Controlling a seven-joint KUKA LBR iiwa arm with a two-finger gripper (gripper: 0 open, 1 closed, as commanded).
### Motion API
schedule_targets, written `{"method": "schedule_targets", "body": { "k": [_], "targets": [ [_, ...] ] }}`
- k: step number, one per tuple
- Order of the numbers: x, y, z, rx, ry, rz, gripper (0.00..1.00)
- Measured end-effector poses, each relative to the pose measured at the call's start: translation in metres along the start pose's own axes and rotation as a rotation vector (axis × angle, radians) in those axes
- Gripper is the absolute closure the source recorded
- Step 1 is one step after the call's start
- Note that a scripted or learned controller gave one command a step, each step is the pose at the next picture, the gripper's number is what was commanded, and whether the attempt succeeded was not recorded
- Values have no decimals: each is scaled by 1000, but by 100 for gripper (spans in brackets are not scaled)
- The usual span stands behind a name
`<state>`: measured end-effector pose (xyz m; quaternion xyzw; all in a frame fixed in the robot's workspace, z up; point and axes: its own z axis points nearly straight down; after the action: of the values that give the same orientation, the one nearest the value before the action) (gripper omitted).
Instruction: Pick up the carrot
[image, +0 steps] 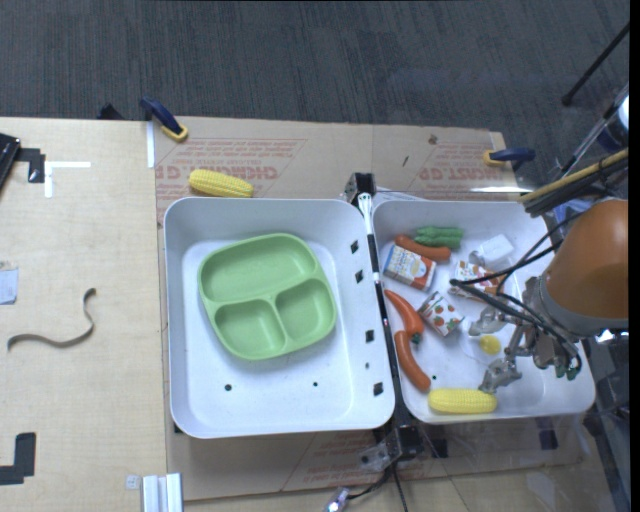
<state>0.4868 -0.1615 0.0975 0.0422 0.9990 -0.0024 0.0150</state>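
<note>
While lying flat, carrot (428, 243) – long axis left-right, greens pointing right, in rt bin (560, 400).

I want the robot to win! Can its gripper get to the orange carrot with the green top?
Probably yes. The orange carrot with the green leafy top lies uncovered at the far end of the right white bin, with the gripper in the same bin; a small carton touches it.

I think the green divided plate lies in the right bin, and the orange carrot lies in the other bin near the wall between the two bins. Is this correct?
Not quite. The green divided plate lies in the left bin, not the right one. The orange carrot lies in the other bin, the right bin, near the wall between the two bins, as you say. The camera view shows this.
</note>
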Motion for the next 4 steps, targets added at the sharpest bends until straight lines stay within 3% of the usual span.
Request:
{"method": "schedule_targets", "body": {
  "k": [1,2,3,4],
  "targets": [
    [0,68,5,-3,26,98,0],
    [-2,68,-4,-2,23,96,100],
    [10,18,-13,-3,27,30,100],
    [2,-61,-33,-4,25,-122,100]
  ]
}}
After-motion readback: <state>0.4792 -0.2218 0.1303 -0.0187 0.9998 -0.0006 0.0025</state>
